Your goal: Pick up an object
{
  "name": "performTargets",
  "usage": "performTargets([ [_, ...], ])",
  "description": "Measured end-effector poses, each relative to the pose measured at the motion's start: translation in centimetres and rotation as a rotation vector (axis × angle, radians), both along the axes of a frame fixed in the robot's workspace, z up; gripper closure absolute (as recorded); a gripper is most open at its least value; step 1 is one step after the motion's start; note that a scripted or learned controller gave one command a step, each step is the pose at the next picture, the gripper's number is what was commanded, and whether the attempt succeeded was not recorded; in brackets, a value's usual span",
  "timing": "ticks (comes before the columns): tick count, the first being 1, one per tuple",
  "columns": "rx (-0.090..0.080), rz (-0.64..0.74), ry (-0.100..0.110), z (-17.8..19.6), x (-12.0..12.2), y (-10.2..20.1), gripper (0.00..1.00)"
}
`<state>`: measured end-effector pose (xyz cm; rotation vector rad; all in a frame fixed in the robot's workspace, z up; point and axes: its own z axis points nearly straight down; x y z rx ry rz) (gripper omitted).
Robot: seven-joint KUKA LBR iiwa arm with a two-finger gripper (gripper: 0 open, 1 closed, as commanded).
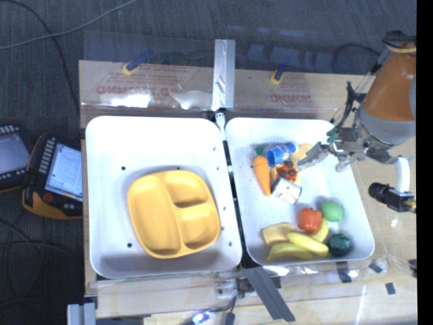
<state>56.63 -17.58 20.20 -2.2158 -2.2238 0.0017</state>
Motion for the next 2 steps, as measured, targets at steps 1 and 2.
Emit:
performTargets([
  [1, -0.004, 0.115, -0.007, -10.30, 5.97, 6.26, 0.00],
  [2, -0.003, 0.116, -0.004, -9.57, 5.89, 6.34, 1.00],
])
